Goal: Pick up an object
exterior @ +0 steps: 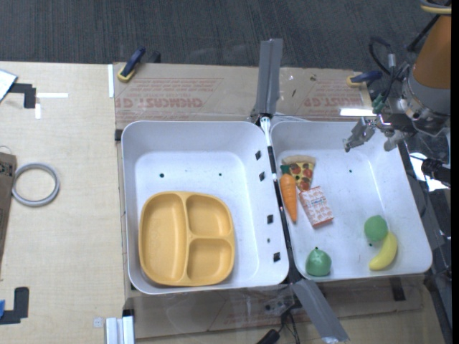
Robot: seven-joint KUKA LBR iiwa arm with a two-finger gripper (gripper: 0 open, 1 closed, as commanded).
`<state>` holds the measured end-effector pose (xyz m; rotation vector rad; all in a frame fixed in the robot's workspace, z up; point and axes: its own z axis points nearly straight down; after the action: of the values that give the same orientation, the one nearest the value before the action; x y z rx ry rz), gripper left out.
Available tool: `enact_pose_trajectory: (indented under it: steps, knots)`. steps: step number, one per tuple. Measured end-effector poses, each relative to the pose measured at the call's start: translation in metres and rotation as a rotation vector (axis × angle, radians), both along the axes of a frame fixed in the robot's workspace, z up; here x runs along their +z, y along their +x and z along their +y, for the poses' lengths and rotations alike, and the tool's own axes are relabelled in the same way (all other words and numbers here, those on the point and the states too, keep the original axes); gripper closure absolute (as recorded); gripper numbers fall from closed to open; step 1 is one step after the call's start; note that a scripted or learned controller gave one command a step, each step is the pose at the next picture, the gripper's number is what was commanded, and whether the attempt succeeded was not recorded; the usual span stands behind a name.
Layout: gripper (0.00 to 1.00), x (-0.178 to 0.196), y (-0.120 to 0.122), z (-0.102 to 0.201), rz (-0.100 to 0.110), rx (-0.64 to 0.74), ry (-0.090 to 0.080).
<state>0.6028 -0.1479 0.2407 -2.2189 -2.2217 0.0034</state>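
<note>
We start with the pale wooden bench, which carries two shallow white plastic bins side by side. The left bin holds a yellow three-compartment plastic tray, lying flat toward its near edge. The right bin holds the candidates for picking: along its left wall an orange toy carrot touches a toy pizza slice and lies just beside a small red-and-white packet; near the front edge sits a round green toy fruit, and toward the front right corner a green ball-shaped piece rests just beside a yellow toy banana. The grey arm with its orange band reaches in from the right, and its claw hangs over the far right corner of the right bin, well apart from every item and gripping nothing; whether it is spread or closed we cannot tell, since it is small and blurs into cables. To do this step well, we judge the lone green fruit at the front the cleanest target, as it stands free of neighbours; the claw should descend straight over it. The arm's upper part is cut off at the frame's edge, and the packet's print is unreadable.
</note>
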Motion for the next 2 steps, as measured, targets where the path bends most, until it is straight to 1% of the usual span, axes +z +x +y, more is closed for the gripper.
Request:
enact_pose_trajectory:
  steps: [1, 2]
  knots:
    - [0.00, -0.1492, -0.0718, -0.0088, -0.002, 0.036, 0.001]
    - [1.00, -0.1403, -0.0717, -0.0099, -0.002, 0.033, 0.000]
